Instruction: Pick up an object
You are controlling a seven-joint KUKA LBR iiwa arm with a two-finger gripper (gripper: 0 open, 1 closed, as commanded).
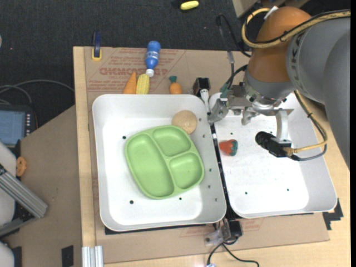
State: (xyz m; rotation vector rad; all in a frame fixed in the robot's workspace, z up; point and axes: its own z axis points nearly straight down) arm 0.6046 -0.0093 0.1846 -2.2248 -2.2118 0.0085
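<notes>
The claw (236, 110) is hanging over the top left corner of the right bin (278, 189), close to the wall where the two bins are meeting. I cannot tell how far open it is, because the arm (317, 49) is covering it from above. I am not seeing anything caught in it.

The little red toy (227, 147) with a green end is lying on the white floor of the right bin, near that bin's left wall. It is sitting apart from the claw, not touching it. From the claw, the toy is lying toward the bottom of the picture and a tiny bit to the left. So I am thinking the claw is needing to slide that way first and then go down.

The toy is looking a bit longer from side to side, with the red part on the left and the green part on the right. It is small, so I am not sure of that. Only one arm is working here, and this toy is the nearest thing to it.

In the left bin (111, 196) a green plate (161, 163) with three parts is lying, and a round tan thing (184, 121) is resting just beside its top edge. Those are lying across the wall from the claw. I am guessing the claw could be bumping that wall if it is going down too far left
</notes>
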